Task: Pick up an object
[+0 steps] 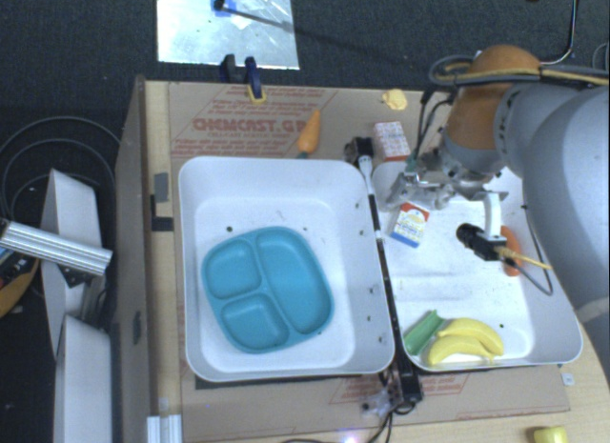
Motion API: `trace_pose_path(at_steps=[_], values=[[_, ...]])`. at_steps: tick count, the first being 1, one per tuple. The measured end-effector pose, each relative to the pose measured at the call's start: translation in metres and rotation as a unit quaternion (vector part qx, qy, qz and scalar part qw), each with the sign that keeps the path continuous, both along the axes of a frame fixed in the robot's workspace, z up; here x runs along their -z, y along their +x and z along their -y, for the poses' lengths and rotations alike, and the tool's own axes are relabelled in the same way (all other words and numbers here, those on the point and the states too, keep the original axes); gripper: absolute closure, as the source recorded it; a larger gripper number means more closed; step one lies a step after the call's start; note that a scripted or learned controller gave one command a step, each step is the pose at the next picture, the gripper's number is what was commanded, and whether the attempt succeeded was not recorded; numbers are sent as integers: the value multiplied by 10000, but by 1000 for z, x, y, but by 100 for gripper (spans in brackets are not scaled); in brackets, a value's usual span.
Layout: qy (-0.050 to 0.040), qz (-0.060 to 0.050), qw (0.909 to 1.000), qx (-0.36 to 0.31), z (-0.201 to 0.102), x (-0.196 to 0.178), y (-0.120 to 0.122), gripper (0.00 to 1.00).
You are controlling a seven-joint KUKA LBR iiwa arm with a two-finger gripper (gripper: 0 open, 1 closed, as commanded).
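Note:
My gripper (pixel 416 191) hangs over the far left part of the right bin (pixel 553 341), reaching in from the right. Just below it, touching or nearly touching, lies a small white, blue and red carton (pixel 409 226) on the bin floor. A yellow banana (pixel 467 338) rests in the near corner of the same bin, with a green object (pixel 421 329) beside it on the left. An orange object (pixel 513 244) peeks out at the right side of the bin, partly hidden by the arm. A blue divided plate (pixel 267 289) fills the middle of the left bin (pixel 205 193).
Beyond the bins, on the cardboard, lie an orange carrot-like thing (pixel 310 132), a small pale box (pixel 391 136) and a yellow scrap (pixel 395 99). Blue clamps (pixel 240 70) stand at the bench's far edge. The grey arm (pixel 562 174) covers the right bin's far right side.

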State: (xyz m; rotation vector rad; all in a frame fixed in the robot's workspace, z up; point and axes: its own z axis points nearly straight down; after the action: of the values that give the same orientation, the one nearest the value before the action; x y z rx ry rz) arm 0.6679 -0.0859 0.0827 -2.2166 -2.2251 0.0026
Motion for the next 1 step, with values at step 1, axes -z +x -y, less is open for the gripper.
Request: trace_pose_path(at_steps=[1], values=[[0,17,10000,-2,-2,-2,1,0]])
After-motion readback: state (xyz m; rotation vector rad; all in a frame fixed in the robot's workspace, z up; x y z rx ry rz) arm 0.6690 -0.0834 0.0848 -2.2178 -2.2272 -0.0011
